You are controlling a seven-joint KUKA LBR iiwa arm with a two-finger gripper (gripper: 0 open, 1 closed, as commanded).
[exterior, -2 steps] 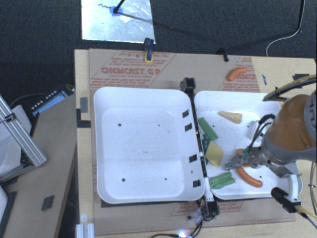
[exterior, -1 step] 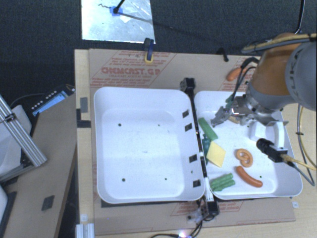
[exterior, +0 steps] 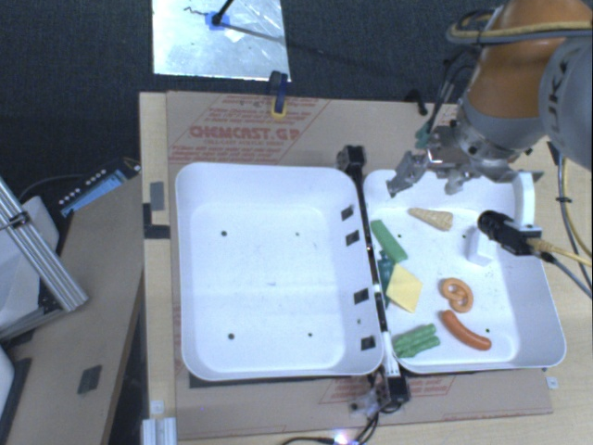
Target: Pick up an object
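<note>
Toy foods lie in the right bin [exterior: 542, 336], with the gripper [exterior: 429, 176] above its far rim.

Taking the pretzel [exterior: 456, 294] as centre: a sausage [exterior: 465, 330] lies just nearer, green beans [exterior: 414, 341] nearer and to its left, a yellow cheese wedge [exterior: 404, 288] left, a green pod [exterior: 389, 241] farther left, a cone [exterior: 432, 217] beyond. The gripper's fingers are spread, holding nothing. The left bin [exterior: 195, 248] lies alongside.

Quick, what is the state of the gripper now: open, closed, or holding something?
Gripper: open, holding nothing; it hangs over the far end of the right bin, above the cone-shaped piece.
</note>
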